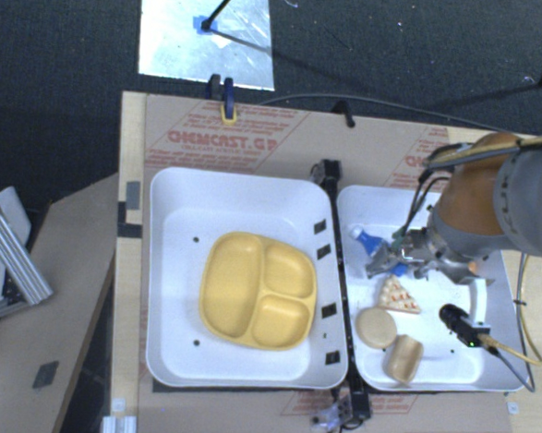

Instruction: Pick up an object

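Both white bins sat side by side; gripper (399, 259) hung in the right bin (482, 369), pizza slice (400, 297) just near of it. Couldn't tell its grip state.

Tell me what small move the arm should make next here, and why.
Probably a short descent straight down. The end effector sits low over the right bin, beside the blue object and just above the pizza-slice toy, with nothing visibly held. The round cookie and bread roll lie further toward the bin's near edge, so the two closest items look like the likeliest targets.
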Robot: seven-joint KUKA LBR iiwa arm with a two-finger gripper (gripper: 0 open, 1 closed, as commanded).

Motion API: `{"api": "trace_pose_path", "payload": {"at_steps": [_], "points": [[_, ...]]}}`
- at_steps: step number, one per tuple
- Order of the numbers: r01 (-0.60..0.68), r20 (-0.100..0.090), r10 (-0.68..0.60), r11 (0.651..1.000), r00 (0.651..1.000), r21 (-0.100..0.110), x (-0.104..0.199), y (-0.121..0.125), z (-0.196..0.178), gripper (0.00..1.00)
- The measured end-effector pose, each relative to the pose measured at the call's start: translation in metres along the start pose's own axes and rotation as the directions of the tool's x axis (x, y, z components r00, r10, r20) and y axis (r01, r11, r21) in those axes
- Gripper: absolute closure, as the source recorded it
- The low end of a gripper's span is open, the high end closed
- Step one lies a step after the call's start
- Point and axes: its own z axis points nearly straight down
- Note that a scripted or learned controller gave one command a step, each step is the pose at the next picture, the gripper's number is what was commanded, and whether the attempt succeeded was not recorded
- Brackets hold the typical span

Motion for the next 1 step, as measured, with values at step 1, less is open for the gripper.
{"api": "trace_pose_path", "payload": {"at_steps": [1], "points": [[0.0, 0.0, 0.0, 1.0, 1.0, -0.003, 0.0001, 0.0006, 0.0069, 0.0]]}}
